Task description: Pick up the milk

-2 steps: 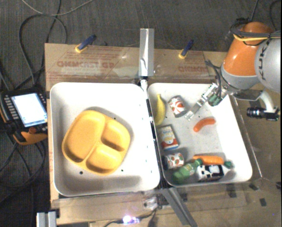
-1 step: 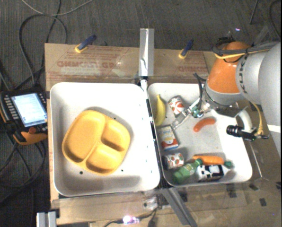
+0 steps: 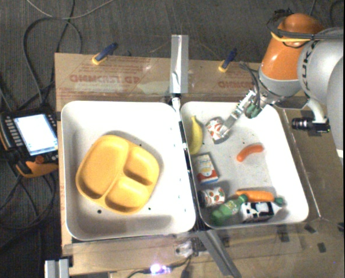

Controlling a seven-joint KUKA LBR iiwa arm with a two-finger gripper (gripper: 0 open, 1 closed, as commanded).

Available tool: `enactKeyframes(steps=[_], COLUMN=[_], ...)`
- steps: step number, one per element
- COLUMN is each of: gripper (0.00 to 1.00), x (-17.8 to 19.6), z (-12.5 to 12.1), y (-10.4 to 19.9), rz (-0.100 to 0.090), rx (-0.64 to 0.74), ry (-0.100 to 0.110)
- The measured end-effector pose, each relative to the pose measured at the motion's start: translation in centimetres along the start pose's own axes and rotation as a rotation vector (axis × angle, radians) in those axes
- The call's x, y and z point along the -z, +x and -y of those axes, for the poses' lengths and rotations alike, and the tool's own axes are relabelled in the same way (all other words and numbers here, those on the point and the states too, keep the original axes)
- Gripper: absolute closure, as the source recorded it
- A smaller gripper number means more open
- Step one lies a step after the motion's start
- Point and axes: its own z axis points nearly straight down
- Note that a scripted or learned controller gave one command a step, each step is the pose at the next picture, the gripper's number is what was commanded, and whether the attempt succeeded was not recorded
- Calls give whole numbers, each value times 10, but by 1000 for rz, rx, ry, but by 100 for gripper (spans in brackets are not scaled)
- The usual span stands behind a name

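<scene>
Though crowded by one green bottle (image 3: 226, 209) and one carrot (image 3: 257, 195), one cow-spotted milk carton (image 3: 259, 212) at right bin's (image 3: 279, 169) near edge; gripper (image 3: 230, 120) well apart, by one red-white can (image 3: 217, 130), grip too blurred to tell.

Gripper (image 3: 227, 122) over right bin (image 3: 288, 155) far-left part, can (image 3: 217, 130) just beneath. Banana (image 3: 195, 134) to its left, sausage (image 3: 250, 152) to its right. Milk (image 3: 257, 211) well nearer camera. Tray (image 3: 118, 173) in left bin (image 3: 74, 155).

Two white bins (image 3: 68, 172) are seen side by side. One yellow tray (image 3: 119, 172) is counted in the left bin; in the right, one banana (image 3: 195, 134), one sausage (image 3: 250, 152), one carrot (image 3: 258, 195), one milk carton (image 3: 257, 211), three small cartons (image 3: 206, 168).
</scene>
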Motion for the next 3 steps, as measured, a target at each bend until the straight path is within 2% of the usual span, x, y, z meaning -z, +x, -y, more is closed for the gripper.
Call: enactKeyframes(steps=[1, 2, 3], gripper=[0, 0, 0], x=[-61, 57, -57], z=[70, 3, 26], y=[44, 39, 44], rz=[5, -2, -3], rx=[45, -11, 87], ry=[-7, -3, -2])
